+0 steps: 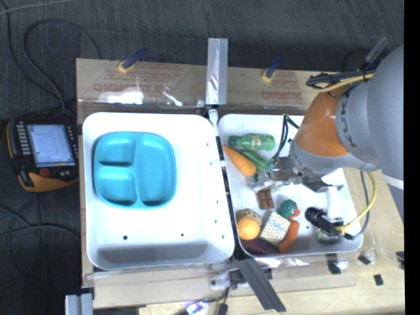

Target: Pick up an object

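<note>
The right bin (328,126) holds several small objects. A green bottle (252,142) lies at its far left, with an orange carrot (239,161) just below it. Lower down lie a brown chocolate bar (264,199), a teal ball (287,208), an orange fruit (248,229), a patterned box (274,227), a red sausage (289,236) and a purple piece (259,246). My gripper (270,170) is low in the bin, just right of the carrot and above the chocolate bar. Nothing is visibly held.
The left bin (197,195) holds a blue divided plate (135,168). A black fitting (323,220) on the arm hangs over the right bin's lower right. The arm's orange band (321,126) covers the bin's right side. A teach pendant (44,151) lies left of the bench.
</note>
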